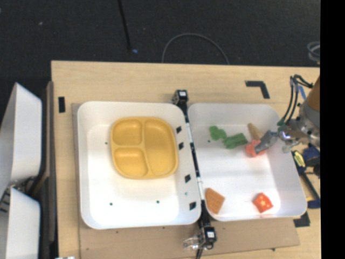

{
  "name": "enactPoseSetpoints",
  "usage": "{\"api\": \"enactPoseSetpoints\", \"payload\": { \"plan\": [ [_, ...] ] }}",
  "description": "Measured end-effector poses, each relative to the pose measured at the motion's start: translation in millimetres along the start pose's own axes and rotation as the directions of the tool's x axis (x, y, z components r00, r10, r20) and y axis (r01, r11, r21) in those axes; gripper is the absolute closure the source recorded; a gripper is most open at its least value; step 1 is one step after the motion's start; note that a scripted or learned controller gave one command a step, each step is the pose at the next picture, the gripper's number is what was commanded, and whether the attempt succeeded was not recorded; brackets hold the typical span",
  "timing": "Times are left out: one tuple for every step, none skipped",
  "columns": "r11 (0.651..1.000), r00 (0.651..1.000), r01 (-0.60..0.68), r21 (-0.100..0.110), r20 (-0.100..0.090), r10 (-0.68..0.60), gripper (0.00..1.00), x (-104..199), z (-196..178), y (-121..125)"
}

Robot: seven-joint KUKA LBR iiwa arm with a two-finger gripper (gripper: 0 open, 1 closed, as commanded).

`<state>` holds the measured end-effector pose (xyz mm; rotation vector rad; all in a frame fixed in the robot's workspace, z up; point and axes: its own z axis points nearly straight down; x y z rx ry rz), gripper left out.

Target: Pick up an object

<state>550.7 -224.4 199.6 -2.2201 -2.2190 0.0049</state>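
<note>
- 2 white bins sit side by side on the wooden bench; the left bin [97, 209] holds a yellow divided plate [144, 147] with 3 compartments.
- The right bin [237, 188] holds a green toy [227, 137], a tan piece [253, 129] near the far wall, a waffle-like orange wedge [215, 200] and a red-orange block [263, 202] near the front.
- The gripper [262, 144] reaches in from the right — its tips at a small red object [251, 149], touching it.
- Whether the claw is wide or closed on that red object — I cannot tell.
</note>
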Motion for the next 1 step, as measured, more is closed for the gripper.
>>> {"api": "enactPoseSetpoints", "payload": {
  "plan": [
    [1.0,1.0,-0.001,0.0,0.0,0.001,0.0,-2.4,63.4,-2.0]
  ]
}}
